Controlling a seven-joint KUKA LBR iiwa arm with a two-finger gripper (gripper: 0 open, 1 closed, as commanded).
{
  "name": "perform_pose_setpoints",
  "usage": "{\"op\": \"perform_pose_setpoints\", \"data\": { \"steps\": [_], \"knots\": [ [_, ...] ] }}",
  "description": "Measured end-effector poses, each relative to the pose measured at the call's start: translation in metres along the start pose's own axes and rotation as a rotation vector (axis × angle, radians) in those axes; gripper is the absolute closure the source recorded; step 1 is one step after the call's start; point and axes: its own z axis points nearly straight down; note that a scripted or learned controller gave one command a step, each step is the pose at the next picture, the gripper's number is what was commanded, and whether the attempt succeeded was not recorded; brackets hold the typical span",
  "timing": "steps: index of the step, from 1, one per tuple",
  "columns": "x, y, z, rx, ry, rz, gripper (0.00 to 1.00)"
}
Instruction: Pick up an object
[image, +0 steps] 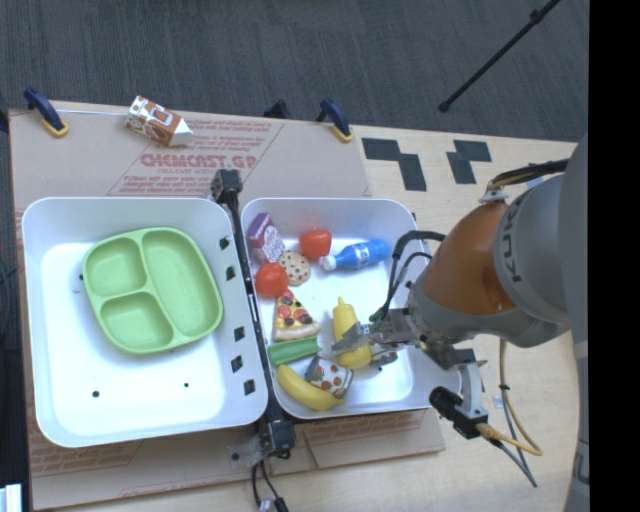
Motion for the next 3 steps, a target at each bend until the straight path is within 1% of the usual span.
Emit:
{"op": "perform_pose_setpoints", "data": {
  "steps": [1,2,3],
  "knots": [
    [0.046,-0.001,-0.171,0.002,-0.001,0.006,1.00],
    [0.001,0.060,-0.082,0.009,0.000,0.008,1.00],
    [0.050,0.134,-0.185,0.003,0.000,0.007,1.00]
  ]
}}
